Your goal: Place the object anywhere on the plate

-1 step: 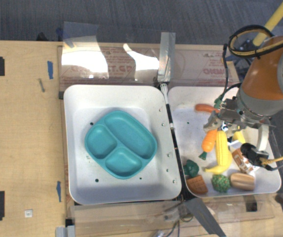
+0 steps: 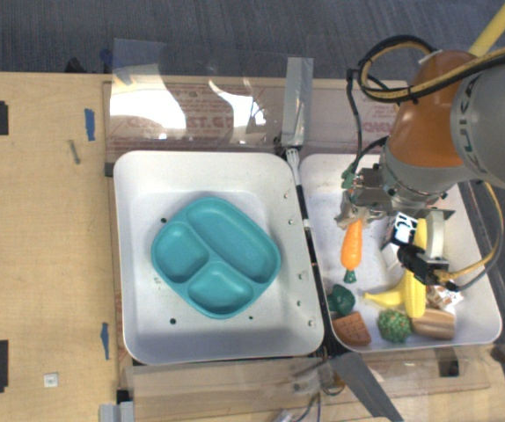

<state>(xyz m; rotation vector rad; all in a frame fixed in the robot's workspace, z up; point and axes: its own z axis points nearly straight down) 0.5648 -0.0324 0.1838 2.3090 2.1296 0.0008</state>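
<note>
Gripper (image 2: 355, 221): fingers closed on carrot top.
Carrot (image 2: 352, 246): hangs below gripper, long axis vertical.
Plate (image 2: 215, 255): well left of gripper, neighbouring bin.

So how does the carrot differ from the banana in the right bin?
The carrot is orange with a green tip and hangs upright just under the gripper; the banana is yellow and lies in the bin's lower part among other toy foods. The carrot looks straight, the banana bent. Both are in the right bin, not on the plate.
</note>
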